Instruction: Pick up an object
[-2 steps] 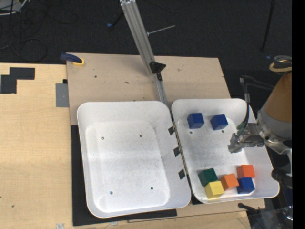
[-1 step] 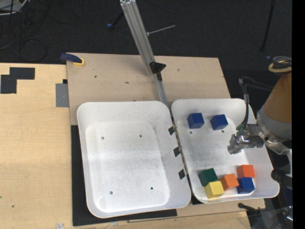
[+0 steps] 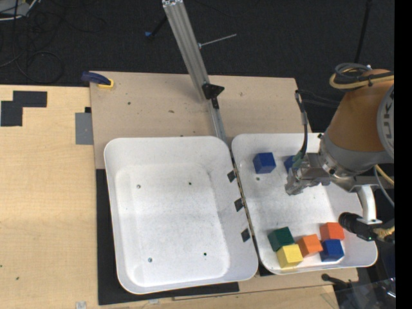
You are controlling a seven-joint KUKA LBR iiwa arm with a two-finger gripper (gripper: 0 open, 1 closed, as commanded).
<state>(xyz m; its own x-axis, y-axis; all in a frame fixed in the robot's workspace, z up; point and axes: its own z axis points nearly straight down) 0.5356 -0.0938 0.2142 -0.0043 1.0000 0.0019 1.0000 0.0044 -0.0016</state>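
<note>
From the camera view, the right bin (image 3: 302, 140) holds 6 small blocks. A blue cube (image 3: 264, 162) sits alone in the upper part of that bin, near the divider between the bins, well apart from the others. At the bin's lower edge lies a tight cluster: a green cube (image 3: 280, 237) touching a yellow cube (image 3: 290, 255) just below it, an orange cube (image 3: 311, 243) beside the yellow one, a second blue cube (image 3: 332, 249) next to that, and a red-orange cube (image 3: 332, 230) just above the blue one.

The gripper (image 3: 295, 187) hangs over the middle of the right bin, to the right of the lone blue cube and above the cluster, with a bit of blue showing just behind its upper left side (image 3: 289, 163). How far the jaws stand apart cannot be told, nor whether anything sits between them.

The left bin (image 3: 170, 211) lies beside the right one, its floor speckled with dark flecks. A slanted aluminium rail (image 3: 190, 47) rises behind the 2 bins.
</note>
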